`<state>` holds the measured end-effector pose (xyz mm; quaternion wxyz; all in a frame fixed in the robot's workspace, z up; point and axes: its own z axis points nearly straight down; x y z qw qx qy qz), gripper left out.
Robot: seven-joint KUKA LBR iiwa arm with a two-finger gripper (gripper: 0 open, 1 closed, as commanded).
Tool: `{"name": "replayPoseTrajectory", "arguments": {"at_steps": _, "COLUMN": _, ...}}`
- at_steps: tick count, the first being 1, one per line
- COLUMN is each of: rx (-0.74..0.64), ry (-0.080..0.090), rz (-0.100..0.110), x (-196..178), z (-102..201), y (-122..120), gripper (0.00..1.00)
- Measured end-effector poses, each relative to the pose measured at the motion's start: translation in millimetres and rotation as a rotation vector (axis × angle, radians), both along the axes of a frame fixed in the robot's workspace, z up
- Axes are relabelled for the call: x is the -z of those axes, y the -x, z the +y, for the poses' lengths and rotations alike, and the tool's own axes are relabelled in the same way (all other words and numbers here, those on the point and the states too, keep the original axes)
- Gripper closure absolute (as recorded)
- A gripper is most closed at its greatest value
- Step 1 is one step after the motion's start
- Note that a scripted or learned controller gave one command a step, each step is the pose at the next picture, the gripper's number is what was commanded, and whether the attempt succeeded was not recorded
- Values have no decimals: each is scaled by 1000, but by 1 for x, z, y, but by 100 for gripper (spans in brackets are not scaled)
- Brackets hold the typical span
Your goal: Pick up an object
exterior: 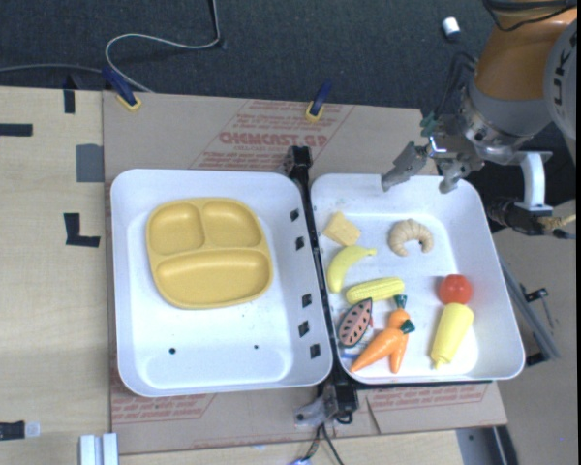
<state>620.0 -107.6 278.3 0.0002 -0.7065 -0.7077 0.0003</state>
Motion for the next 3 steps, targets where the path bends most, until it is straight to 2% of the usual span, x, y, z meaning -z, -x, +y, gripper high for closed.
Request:
{"name": "replayPoseTrajectory", "arguments": {"at_steps": 1, "rx": 1, "ry": 0, "rz": 4, "x": 149, "z": -35, "y": -13, "gripper": 0}}
{"name": "replayPoseTrajectory", "arguments": {"at_steps": 2, "rx": -1, "ry": 1, "rz": -3, "x": 193, "z": -27, "y": -49, "gripper": 0}}
{"name": "replayPoseTrajectory", "arguments": {"at_steps": 3, "rx": 0, "ry": -1, "rz": 0, "x": 193, "z": 14, "y": -14, "gripper": 0}}
